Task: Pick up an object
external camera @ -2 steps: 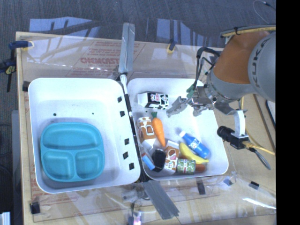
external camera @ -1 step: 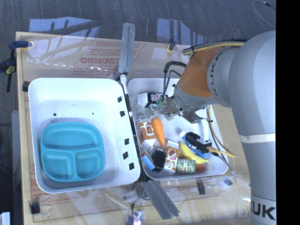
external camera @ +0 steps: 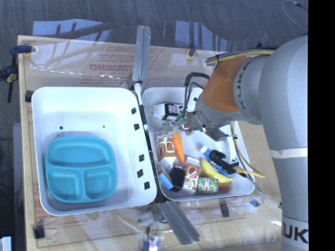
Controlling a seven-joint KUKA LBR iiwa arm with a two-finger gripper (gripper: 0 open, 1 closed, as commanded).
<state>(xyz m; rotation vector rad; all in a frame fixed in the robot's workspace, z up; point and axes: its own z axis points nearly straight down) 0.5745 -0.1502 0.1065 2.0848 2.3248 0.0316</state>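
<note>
Standing next to the desk [external camera: 63,51] here, looking down at the two white bins. The left bin [external camera: 78,101] has a teal divided tray [external camera: 79,168] with three compartments sitting in its near-left part. The right bin [external camera: 157,101] is where all the clutter is, mostly piled toward the near end: an orange carrot [external camera: 178,147] lying roughly lengthwise, touching a small brown and white carton [external camera: 167,147] on its left, a banana [external camera: 213,172] further right, a dark blue bottle with a white cap [external camera: 220,161] just beside the banana, a black bottle-ish thing [external camera: 177,177], a little blue item [external camera: 165,181] at the near-left edge, and a can with a green label [external camera: 208,186] next to a red and white packet [external camera: 191,177]. Labels are too small to read from here, honestly. There's red printing on the desk surface beyond the bins but it's mirrored or smeared, can't make it out. The arm [external camera: 272,88] comes in from the right, orange band bent over the far half of the right bin, with white letters "UK" on its base at near right. The hand [external camera: 184,120] hangs low just beyond the carrot's far tip; can't tell how wide it's open, and I don't see anything gripped in it.
</note>
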